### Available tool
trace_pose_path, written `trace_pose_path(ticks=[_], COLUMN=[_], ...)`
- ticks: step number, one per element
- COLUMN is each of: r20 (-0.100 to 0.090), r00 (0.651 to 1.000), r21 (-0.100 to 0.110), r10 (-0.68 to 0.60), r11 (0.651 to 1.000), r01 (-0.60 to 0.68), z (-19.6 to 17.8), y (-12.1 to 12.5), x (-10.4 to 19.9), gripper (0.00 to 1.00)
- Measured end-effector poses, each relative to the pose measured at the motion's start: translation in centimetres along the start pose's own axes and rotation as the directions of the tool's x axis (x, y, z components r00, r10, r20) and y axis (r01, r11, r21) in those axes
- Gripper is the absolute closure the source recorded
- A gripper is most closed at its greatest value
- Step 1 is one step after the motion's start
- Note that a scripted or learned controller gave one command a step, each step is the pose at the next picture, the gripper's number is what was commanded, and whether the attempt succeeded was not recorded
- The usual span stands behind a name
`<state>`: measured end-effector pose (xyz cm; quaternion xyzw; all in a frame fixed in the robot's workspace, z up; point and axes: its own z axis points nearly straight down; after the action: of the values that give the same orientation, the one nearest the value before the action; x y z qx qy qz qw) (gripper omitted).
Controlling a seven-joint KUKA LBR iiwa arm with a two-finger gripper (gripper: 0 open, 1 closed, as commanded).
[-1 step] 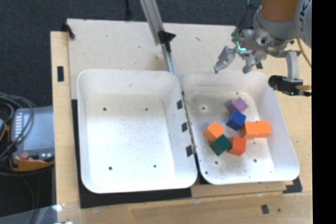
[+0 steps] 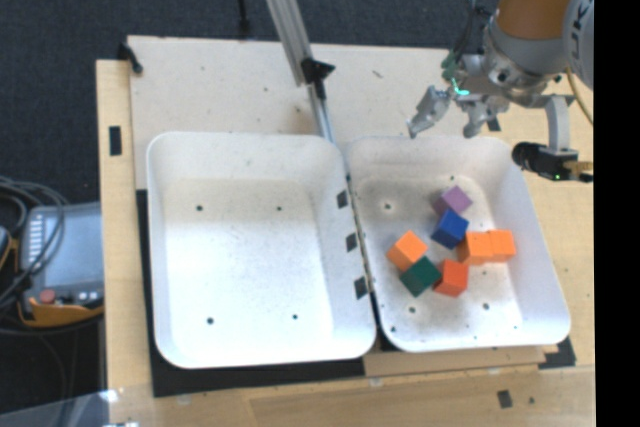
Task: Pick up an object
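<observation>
Several small blocks cluster in the right bin (image 2: 530,295): a purple block (image 2: 454,200), a blue block (image 2: 450,228), an orange block (image 2: 489,246), another orange block (image 2: 407,249), a dark green block (image 2: 421,275) and a red-orange block (image 2: 452,278). My gripper (image 2: 455,115) hangs above the far rim of the right bin, well clear of the blocks. Its fingers (image 2: 430,108) are spread apart with nothing between them.
The left bin (image 2: 165,215) lies beside the right one. A slanted metal post (image 2: 285,10) rises from the bench behind the bins. A pendant (image 2: 55,260) sits off the bench at the far left.
</observation>
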<state>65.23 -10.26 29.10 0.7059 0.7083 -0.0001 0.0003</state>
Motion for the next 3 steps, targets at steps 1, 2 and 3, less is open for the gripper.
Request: trace_pose_path(ticks=[1, 2, 3], r20=[0.002, 0.001, 0.002], r00=[1.000, 1.000, 1.000], r21=[0.007, 0.005, 0.003], r10=[0.006, 0.003, 0.003], r11=[1.000, 1.000, 1.000], r01=[-0.006, -0.003, -0.003], z=[5.9, 10.9, 15.4], y=[-0.4, -0.5, 0.3], x=[-0.9, -0.2, -0.2], gripper=[0.00, 0.00, 0.00])
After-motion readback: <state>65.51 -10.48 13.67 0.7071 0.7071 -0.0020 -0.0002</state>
